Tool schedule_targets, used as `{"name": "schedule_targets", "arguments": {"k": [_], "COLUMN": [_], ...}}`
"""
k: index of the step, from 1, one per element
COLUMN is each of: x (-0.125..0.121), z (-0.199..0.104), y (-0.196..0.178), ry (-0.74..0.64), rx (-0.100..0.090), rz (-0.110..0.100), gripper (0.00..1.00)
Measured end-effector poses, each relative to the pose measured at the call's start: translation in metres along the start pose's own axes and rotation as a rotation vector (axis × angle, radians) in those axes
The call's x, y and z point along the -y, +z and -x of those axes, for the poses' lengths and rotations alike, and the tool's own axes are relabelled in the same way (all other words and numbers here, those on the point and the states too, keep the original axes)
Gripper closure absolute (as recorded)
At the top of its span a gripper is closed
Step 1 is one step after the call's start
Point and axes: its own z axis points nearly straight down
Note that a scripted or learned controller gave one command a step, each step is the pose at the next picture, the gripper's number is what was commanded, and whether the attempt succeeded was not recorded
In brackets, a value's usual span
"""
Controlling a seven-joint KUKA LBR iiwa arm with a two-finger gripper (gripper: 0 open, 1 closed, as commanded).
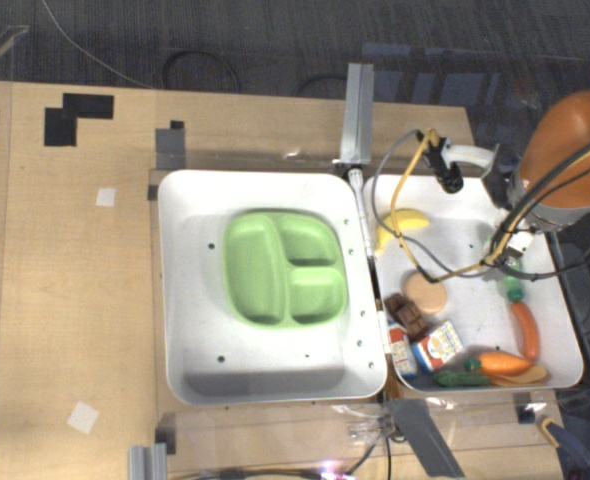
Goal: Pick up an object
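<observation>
A divided plate [283, 268] sits in the left bin [190, 353]; banana [403, 222] behind carrot [503, 363] in the right bin [480, 313].

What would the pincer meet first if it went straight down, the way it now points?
Probably the pincer meets bare floor of the right bin, close to the small green thing; depth is unclear.
</observation>
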Motion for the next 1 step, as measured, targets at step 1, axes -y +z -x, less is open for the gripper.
{"name": "schedule_targets", "arguments": {"k": [1], "x": [0.0619], "z": [-0.0343], "y": [-0.1006], "ry": [0.125], "rx": [-0.009], "rz": [-0.006], "gripper": [1.0]}}
